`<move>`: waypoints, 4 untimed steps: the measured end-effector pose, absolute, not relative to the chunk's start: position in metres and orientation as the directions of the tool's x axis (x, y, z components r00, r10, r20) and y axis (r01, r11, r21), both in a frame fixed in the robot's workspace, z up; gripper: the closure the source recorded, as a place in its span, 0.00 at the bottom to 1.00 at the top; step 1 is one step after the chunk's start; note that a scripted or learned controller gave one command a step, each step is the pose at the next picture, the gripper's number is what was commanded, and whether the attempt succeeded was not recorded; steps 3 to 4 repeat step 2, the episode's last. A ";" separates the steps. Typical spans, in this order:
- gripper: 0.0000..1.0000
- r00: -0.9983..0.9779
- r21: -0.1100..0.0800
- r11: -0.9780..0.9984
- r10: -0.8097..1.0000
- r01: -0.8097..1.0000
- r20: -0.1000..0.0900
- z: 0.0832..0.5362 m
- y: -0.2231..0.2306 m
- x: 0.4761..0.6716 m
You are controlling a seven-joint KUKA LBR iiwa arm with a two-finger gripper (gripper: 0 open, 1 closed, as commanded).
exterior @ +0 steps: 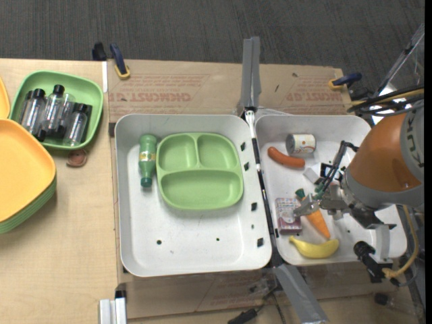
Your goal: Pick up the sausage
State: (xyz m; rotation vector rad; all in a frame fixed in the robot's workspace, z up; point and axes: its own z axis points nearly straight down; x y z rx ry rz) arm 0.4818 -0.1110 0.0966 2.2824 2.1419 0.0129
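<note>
We had one fixed camera high above the bench (74, 275), looking down at a slant on the left bin (135, 241) and right bin (270, 133) together. It faced toward the grey carpet (202, 12) at the top, sat far enough back for both bins, and the arm (391, 160) reached in from the frame's right.

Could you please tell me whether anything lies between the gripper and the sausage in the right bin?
In the camera view, the stretch from the gripper up to the sausage is bare white bin floor; nothing lies on it.
</note>
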 end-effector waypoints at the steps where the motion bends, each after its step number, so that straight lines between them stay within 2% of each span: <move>1: 1.00 0.068 0.011 -0.068 0.998 0.998 -0.002 0.104 -0.112 0.481; 2: 1.00 0.069 -0.004 -0.069 0.998 0.998 -0.002 0.190 -0.061 0.536; 4: 1.00 0.069 -0.004 -0.069 0.998 0.998 -0.002 0.190 -0.061 0.536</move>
